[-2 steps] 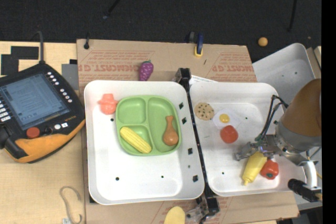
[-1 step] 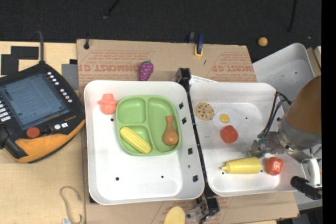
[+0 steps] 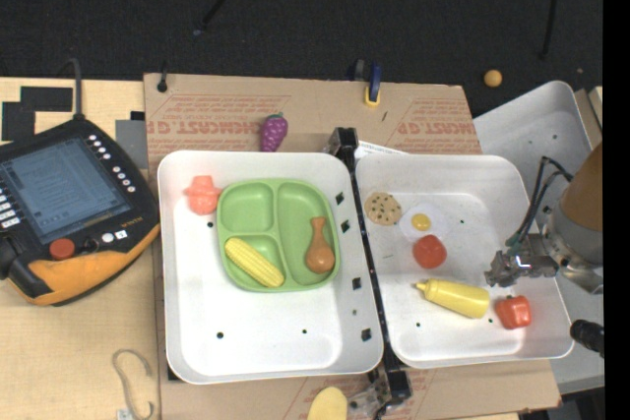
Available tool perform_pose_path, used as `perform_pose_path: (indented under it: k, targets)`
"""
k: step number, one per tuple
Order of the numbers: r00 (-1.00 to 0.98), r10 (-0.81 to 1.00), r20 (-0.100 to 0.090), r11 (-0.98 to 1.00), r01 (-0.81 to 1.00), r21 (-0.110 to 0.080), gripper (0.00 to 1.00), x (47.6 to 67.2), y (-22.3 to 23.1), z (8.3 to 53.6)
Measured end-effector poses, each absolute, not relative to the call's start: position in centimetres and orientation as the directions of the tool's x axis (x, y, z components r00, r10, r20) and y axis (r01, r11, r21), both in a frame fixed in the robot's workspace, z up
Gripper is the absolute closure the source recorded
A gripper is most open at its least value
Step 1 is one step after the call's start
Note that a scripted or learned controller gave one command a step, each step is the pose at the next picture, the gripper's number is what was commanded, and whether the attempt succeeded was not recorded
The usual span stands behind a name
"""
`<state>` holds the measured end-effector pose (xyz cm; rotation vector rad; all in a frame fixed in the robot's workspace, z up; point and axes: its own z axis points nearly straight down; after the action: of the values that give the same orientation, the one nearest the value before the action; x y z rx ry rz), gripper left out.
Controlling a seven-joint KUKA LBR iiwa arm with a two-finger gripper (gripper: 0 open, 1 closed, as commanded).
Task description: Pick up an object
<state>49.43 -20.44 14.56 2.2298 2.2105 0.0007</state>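
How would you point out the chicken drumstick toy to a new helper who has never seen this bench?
Look in the left white bin, where a green divided plate sits. The drumstick lies in its right compartment. It is brown and club-shaped, unlike the yellow corn cob in the lower-left compartment.

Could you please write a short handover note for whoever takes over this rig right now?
Gripper: over the right white bin, near its right wall; nothing visibly between its fingers.
Right bin: yellow mustard bottle, round red tomato, small red toy under the gripper, brown cookie, fried egg.
Left white bin: green divided plate holding yellow corn cob and brown drumstick; pink toy beside it.
Done: nothing lifted.
Left: grasp and raise one object.
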Motion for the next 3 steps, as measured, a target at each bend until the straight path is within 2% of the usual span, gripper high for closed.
perform_pose_path:
  k: [1,2,3]
  targets:
    - [0.000,1.000,-0.001,0.000,1.000,0.004,1.00,50.1,-19.8,20.3]
    - [0.000,1.000,0.000,0.000,1.000,0.001,1.00,50.1,-19.9,22.9]
    - [-0.002,1.000,0.003,0.002,1.000,-0.004,1.00,49.3,-15.4,22.3]
